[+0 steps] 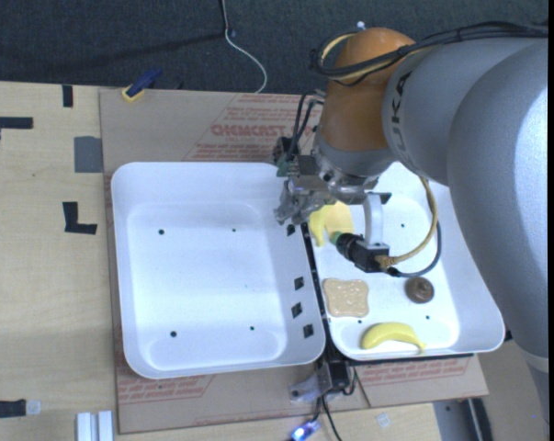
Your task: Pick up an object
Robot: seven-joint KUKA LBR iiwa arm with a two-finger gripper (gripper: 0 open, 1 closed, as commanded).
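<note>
Bench top is cardboard with two shallow white bins: left bin [203, 274], right bin [442, 246]. Gripper [306, 211] sits at the right bin's 10 o'clock edge, just above a yellow soft object [330, 222]; can't tell its state. Tan toast-shaped piece [345, 297] near 6 o'clock, yellow plastic banana [391, 337] at 5, brown round disc [420, 289] at 4. I'd centre over the yellow soft object, clear of the divider wall, before closing.

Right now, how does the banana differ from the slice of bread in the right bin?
The banana is yellow and curved; the slice of bread is tan, flat and squarish. The banana lies nearer the front rim; the bread lies nearer the gripper. Both lie free in the right bin.
</note>
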